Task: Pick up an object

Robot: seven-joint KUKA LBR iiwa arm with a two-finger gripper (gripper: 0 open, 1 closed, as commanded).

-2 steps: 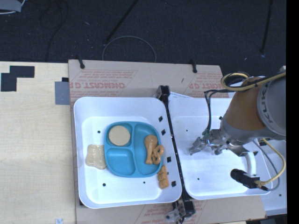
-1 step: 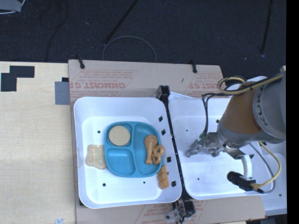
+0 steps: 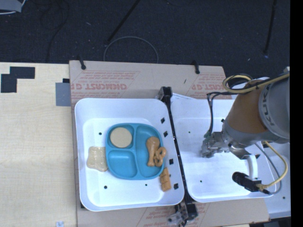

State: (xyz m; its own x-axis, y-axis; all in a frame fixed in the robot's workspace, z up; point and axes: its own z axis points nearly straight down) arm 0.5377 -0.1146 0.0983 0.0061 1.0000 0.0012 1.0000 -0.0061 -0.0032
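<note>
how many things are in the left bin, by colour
blue: 1, the divided tray
tan or beige: 4, the round disc, the pretzel-like piece, the pale piece left of the tray, the small piece by its right corner
total: 5

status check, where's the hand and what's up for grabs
Hand low in right bin. Blue tray, round cookie, pretzel in left bin. Divider between.
</note>
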